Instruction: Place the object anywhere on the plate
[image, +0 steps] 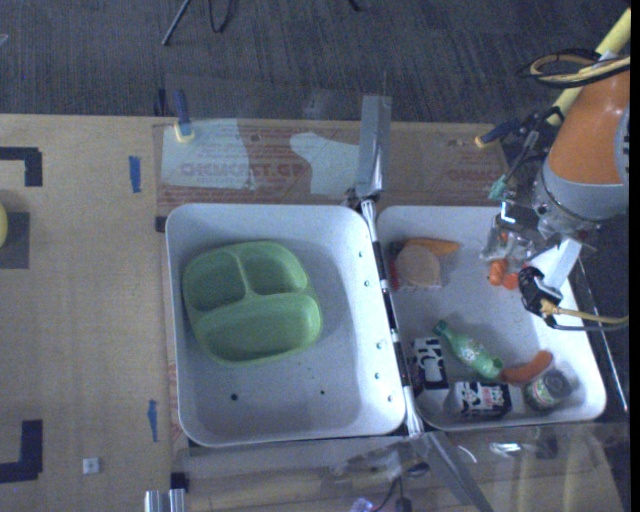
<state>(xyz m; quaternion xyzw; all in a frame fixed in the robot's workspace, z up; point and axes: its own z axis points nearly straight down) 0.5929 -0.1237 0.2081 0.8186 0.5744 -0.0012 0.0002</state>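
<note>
My tool hangs over the right bin's far edge; I cannot tell its grip. Below lie a round bun and glossy green bottle. The smooth green plate occupies the left bin.

The plate is a green one with three compartments, sitting flat and a bit skewed in the upper left part of the left bin, nothing on it. Can't tell which item in the right bin is the object.
</note>
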